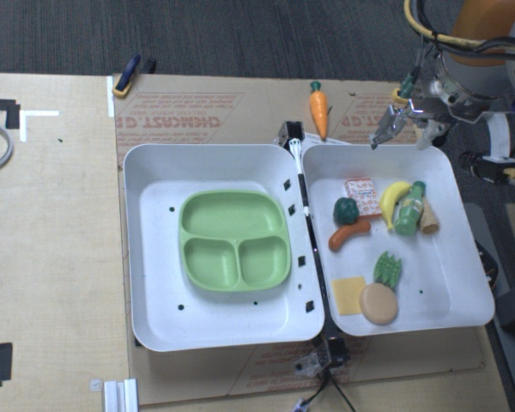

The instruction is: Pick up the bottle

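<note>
Nearest the camera, at the front of the right bin [463, 312], a cheese slice [348, 295] and a round bun [379, 304] are seen lying together, with a green leafy piece [387, 269] just behind them. Beside it, the left bin [146, 256] is taken up by a green divided tray [235, 240] set squarely in its middle. Farther back in the right bin, a sausage [352, 232], a dark green vegetable [346, 209] and a small printed packet [359, 189] are grouped near the inner wall. The bottle [408, 209], green and lying tilted, is wedged between a banana [392, 199] and a cone-shaped piece [429, 220], touching both; a clean grasp is judged to be hampered by these neighbours. Beyond the bins, a carrot [318, 108] is left on the cardboard. Farthest back, the gripper [402, 120] is held above the right bin's back rim, apart from the bottle and holding nothing; whether its jaws are parted cannot be told.
</note>
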`<control>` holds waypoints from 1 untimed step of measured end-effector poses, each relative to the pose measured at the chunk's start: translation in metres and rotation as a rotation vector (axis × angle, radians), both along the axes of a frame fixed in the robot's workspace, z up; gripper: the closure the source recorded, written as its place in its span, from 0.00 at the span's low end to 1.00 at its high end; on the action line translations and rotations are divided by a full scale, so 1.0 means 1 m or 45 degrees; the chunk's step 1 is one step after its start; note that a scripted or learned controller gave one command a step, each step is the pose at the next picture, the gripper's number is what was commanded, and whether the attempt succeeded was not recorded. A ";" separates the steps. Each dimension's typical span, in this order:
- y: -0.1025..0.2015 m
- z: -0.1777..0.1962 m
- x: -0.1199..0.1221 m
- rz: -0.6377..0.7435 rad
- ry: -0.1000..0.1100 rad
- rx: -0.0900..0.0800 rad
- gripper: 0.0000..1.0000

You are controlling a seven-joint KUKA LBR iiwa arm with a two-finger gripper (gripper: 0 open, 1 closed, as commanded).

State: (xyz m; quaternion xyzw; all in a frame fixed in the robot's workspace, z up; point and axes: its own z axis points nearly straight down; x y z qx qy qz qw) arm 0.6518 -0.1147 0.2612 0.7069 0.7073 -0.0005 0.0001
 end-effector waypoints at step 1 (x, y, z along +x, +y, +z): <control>0.000 0.010 0.000 0.002 -0.001 -0.002 1.00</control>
